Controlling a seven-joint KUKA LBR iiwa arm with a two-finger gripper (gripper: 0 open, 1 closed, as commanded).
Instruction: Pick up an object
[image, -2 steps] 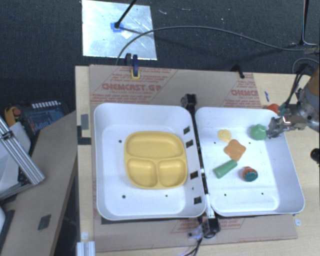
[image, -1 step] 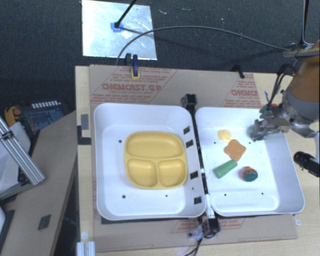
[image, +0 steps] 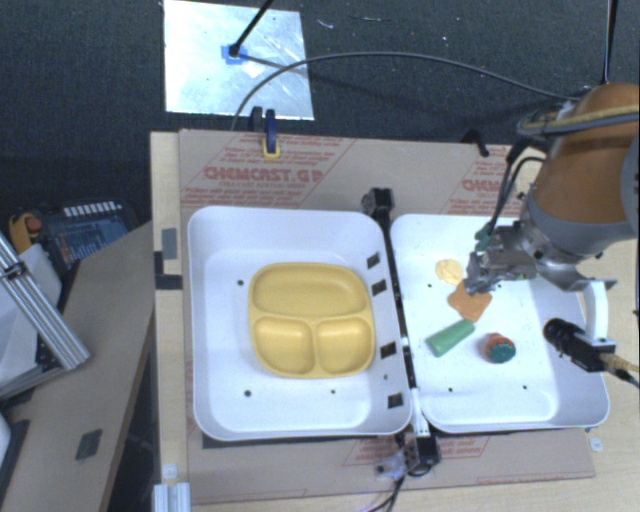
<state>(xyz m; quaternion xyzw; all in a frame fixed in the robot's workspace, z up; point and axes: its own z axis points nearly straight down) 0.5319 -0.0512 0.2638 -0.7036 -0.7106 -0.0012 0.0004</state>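
In the right bin (image: 520, 400) lie a flat orange piece (image: 468, 303), a small pale yellow piece (image: 448, 270), a green block (image: 450, 336) and a red and blue ball (image: 500, 348). My gripper (image: 483, 277) hangs low over the bin, its tip right at the upper edge of the orange piece and just right of the yellow piece. The wrist hides the contact point, so I cannot tell whether anything is held.
The left bin (image: 220, 330) holds a yellow divided tray (image: 310, 318). A black divider with clips (image: 392, 300) runs between the bins. A black fixture (image: 572, 344) sticks into the right bin from its right wall, and cables arc over the back.
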